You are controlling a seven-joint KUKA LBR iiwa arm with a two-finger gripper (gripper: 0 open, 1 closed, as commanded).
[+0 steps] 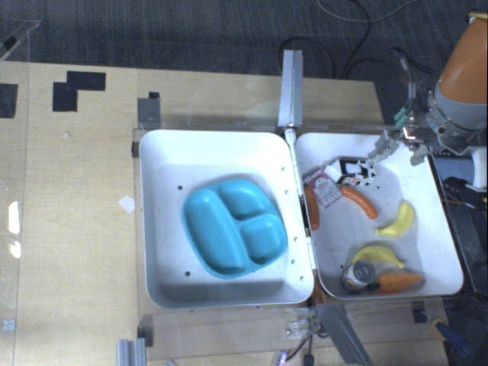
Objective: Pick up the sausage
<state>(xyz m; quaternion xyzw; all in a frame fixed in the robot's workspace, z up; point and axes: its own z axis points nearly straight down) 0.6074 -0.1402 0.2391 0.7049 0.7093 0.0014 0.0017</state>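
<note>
The sausage (359, 201), orange-red and slightly curved, lies slantwise in the middle of the right bin (450, 239). A thinner reddish-brown stick (311, 210) lies along that bin's left wall. My gripper (399, 152) hangs over the bin's far edge, up and to the right of the sausage and well apart from it. Its fingers (380, 149) are spread, open, with nothing between them. The arm's orange band (465, 71) is at the upper right.
Around the sausage lie a pinkish packet (325, 188), a black-and-white item (353, 169), two yellow bananas (399, 219) (379, 254), a carrot (398, 282) and a can (357, 275). The left bin (164, 174) holds a blue divided plate (232, 227).
</note>
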